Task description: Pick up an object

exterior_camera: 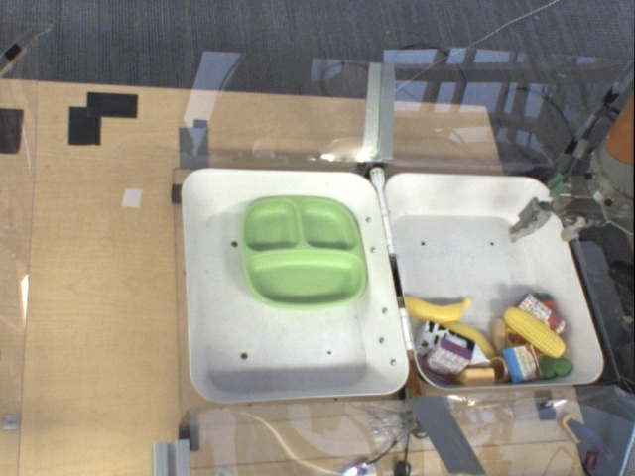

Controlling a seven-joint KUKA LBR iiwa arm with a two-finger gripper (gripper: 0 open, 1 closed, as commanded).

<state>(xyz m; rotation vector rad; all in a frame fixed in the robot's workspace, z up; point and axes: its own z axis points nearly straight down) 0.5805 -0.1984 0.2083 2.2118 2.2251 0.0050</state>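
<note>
the toys, a corn cob [534, 331] and banana [438, 308] among them, lie heaped in the right bin's [466, 241] near corner, well below and left of the gripper [544, 213]. its jaws look released, gripping nothing, hovering over bare floor, probably before descending.

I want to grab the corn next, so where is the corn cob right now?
In the camera view, the corn cob lies in the right bin, near its front right corner, beside a red-and-white packet and right of the banana.

Grey carpet floor [198, 8] lies beyond the light wooden bench [89, 296].
</note>
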